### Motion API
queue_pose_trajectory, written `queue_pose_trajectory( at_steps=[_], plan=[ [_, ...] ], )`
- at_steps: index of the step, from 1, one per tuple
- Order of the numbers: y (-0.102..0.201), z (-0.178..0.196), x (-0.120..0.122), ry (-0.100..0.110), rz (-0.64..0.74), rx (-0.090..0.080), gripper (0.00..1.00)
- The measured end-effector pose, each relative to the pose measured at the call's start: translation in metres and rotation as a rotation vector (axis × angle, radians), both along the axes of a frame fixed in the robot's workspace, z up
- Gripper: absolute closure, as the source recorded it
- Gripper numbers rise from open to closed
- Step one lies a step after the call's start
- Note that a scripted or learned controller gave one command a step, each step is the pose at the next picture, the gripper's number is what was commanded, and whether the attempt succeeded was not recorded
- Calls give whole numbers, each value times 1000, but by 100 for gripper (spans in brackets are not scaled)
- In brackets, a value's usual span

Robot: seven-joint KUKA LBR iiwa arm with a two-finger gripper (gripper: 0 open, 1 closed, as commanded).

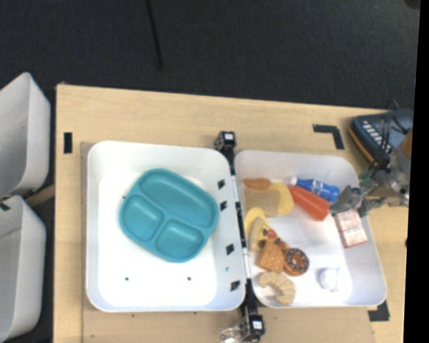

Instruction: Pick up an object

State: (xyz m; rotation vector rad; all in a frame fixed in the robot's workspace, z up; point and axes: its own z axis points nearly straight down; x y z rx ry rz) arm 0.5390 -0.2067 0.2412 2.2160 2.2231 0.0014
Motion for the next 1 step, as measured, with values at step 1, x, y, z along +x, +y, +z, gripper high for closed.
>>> queue_pose_trajectory(
  at_steps=[1],
  plan=[
    [51, 10, -10, 1, 3, 2, 100]
  ],
)
